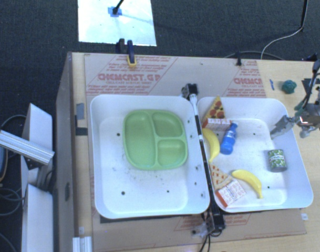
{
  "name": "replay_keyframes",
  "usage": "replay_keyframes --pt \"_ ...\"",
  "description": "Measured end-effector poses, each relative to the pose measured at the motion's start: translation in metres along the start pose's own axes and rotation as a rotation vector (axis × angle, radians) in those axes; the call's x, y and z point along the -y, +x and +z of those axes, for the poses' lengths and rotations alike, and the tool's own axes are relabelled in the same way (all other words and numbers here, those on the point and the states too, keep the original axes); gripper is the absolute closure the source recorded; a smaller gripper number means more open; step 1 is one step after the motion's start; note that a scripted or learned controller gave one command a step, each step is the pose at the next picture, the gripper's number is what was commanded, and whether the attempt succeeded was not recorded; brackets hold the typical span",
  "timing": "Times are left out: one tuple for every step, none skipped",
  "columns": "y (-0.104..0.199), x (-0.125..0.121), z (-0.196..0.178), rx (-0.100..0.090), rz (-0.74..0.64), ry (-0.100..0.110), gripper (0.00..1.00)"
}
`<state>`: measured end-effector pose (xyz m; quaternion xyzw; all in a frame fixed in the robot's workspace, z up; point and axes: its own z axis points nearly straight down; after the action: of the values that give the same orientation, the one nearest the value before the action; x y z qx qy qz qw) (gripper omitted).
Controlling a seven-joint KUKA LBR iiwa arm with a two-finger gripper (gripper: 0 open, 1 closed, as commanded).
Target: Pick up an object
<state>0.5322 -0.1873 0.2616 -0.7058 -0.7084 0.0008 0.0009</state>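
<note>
Tool (287, 123): at the right edge of the view, over the upper right rim of the right bin; one grey finger points down-left toward the bin, and whether the tool is open or closed I cannot tell; nothing is seen held in it.
Right bin (301, 185): shallow and white, carrying the loose objects.
Blue bottle (228, 138): lies tilted in the upper left part of the right bin, just beside a banana.
Banana by the divider (212, 143): yellow, curved, against the left wall of the right bin.
Second banana (249, 181): lies in the lower middle of the right bin, near the small packet.
Pizza slice toy (216, 109): in the upper left corner of the right bin, touching a small white-and-red box (218, 123) below it.
Second pizza slice (217, 176): at the lower left, beside a red-and-white packet (231, 191).
Green can (277, 160): on the right side of the right bin, well apart from the others and nearest the tool.
Left bin (107, 193): holds a green divided plate (155, 139), lying flat at its centre.
Bench (149, 75): covered by a printed board under both bins; a small teal object (289, 86) sits on it at upper right.
</note>
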Motion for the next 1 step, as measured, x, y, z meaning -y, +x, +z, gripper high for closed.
replay_keyframes --pt "0.0333 -0.0028 0.1142 -0.001 0.000 0.003 0.00"
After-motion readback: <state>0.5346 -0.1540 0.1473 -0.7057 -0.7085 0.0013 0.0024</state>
